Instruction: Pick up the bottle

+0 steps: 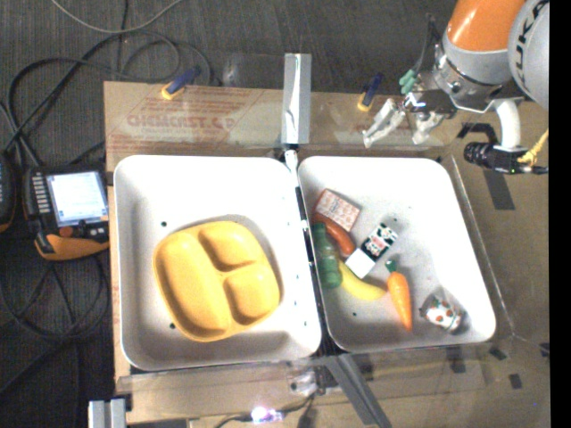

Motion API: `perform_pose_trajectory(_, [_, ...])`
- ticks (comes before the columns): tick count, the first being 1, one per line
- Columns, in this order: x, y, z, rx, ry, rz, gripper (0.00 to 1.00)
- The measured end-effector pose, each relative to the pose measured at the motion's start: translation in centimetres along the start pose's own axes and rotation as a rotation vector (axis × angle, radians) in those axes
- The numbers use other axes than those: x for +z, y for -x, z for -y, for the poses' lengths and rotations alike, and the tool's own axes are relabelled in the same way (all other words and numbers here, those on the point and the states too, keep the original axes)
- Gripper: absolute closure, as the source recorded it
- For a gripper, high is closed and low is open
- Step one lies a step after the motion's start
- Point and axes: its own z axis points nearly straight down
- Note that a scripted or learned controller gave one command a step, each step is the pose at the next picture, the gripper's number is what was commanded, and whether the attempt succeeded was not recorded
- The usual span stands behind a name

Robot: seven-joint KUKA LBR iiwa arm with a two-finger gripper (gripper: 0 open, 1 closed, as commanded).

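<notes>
Brown cardboard-covered worktop (205, 119) carries two shallow white bins side by side. Left bin (134, 266) holds a yellow divided tray (219, 279), three compartments, sitting roughly mid-bin. Right bin (446, 203) holds a cluster of small items toward its left and near side.

Grey arm with orange band (486, 12) comes in from the far right corner, above and beyond the right bin. End effector (403, 125) hangs over the cardboard just past the right bin's far rim, fingers (382, 123) spread apart, released, nothing between them. Well apart from every item in the bin.

Green bottle (326, 259) lies on its side against the right bin's left wall, along the divider between the bins. Orange-red sausage-like item (340, 236) is touching it on the right. Red-and-white printed packet (336, 208) is just beyond those, farther in. Yellow banana (363, 286) is just right of the bottle's near end. Black-and-white box (373, 248) lies tilted mid-bin, its near end touching the banana. Orange carrot (401, 299) is right of the banana, pointing near. Small round white-and-red item (441, 312) sits in the near right corner; too blurred to tell what.

Off the worktop, left: handheld pendant with lit screen (70, 201), black cables (98, 52) on the dark floor.
</notes>
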Motion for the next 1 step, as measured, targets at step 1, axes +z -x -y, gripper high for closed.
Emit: perform_pose_trajectory(1, [6.4,-7.81,0.86,0.104,-0.002,-0.002,0.0])
